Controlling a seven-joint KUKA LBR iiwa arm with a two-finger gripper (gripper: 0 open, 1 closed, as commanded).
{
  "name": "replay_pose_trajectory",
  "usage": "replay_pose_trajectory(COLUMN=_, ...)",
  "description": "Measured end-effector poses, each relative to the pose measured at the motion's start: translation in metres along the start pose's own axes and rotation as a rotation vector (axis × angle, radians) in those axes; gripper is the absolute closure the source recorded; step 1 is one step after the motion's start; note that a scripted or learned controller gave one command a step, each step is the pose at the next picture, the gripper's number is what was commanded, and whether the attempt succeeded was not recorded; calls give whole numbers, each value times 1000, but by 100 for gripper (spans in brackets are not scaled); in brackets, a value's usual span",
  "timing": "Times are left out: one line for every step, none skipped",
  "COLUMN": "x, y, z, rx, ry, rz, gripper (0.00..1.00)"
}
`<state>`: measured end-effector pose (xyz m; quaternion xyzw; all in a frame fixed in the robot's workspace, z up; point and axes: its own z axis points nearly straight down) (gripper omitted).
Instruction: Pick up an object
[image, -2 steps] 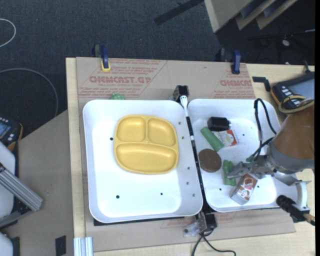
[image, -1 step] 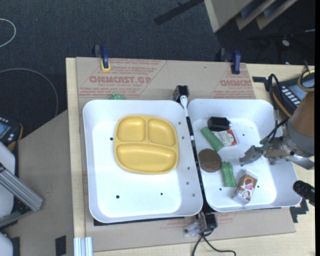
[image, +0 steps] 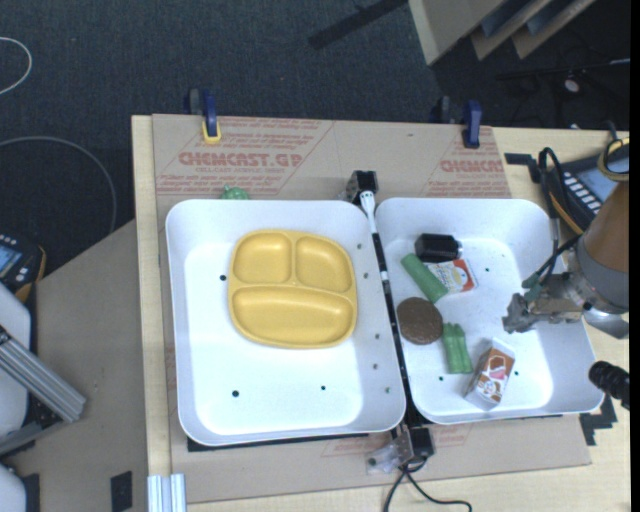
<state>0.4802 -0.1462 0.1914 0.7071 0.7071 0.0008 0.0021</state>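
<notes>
Bench (image: 300, 150) carried brown Chemcast board, blue clamps (image: 209, 115) at far edge. Left bin (image: 190, 330) and right bin (image: 530, 225) lay side by side on board, touching along black centre strip.

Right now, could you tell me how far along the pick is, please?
Done: the arm has reached into the right bin, and its claw sits low over bare floor near that bin's right side. In hand: nothing visibly gripped. Left: closing on something, perhaps the carton just below it or the brown disc, and lifting it.
</notes>
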Motion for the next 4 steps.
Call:
replay_pose_trajectory(x=70, y=0, z=-44, rx=-1, ry=3, rz=-8, gripper=100)
replay_pose_trajectory(x=121, y=-1, z=-32, rx=7, ry=4, rz=-5, gripper=100)
replay_pose_trajectory(x=154, y=0, z=-84, rx=-2, ry=3, rz=-5, gripper=100)
replay_pose_trajectory(x=214, y=1, z=-177, rx=-8, ry=5, rz=-9, gripper=100)
